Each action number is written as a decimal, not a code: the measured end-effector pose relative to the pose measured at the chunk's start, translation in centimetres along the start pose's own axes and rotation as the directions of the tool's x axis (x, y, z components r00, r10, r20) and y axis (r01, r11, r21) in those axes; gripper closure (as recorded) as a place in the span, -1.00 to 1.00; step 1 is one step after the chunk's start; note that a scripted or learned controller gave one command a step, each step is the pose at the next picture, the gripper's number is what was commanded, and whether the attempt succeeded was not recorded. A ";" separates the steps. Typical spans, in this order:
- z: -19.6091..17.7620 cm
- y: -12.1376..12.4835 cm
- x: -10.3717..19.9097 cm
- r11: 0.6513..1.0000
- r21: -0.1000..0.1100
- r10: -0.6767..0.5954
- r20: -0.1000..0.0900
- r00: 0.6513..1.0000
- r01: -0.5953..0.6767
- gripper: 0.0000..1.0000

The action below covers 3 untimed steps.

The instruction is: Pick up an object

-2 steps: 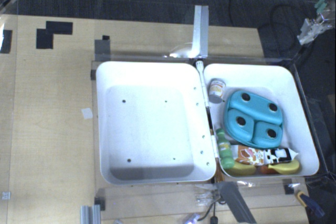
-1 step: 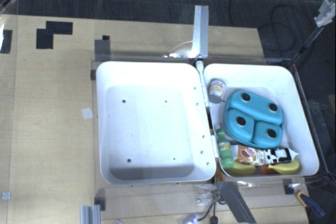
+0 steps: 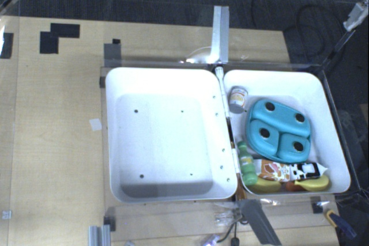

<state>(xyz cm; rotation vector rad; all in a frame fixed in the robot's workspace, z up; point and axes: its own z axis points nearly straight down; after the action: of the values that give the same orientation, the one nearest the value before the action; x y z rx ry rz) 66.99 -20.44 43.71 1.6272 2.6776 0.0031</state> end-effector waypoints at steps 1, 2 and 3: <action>-0.1 0.0 0.0 0.943 -0.002 -0.332 0.001 0.943 0.332 1.00; 0.0 -0.3 0.3 0.796 -0.001 -0.605 0.001 0.796 0.605 1.00; -1.5 -0.1 0.3 0.796 -0.004 -0.606 0.013 0.796 0.606 1.00</action>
<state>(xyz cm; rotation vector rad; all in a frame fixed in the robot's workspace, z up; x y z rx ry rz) 66.74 -20.22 45.18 0.6828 3.0438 0.0012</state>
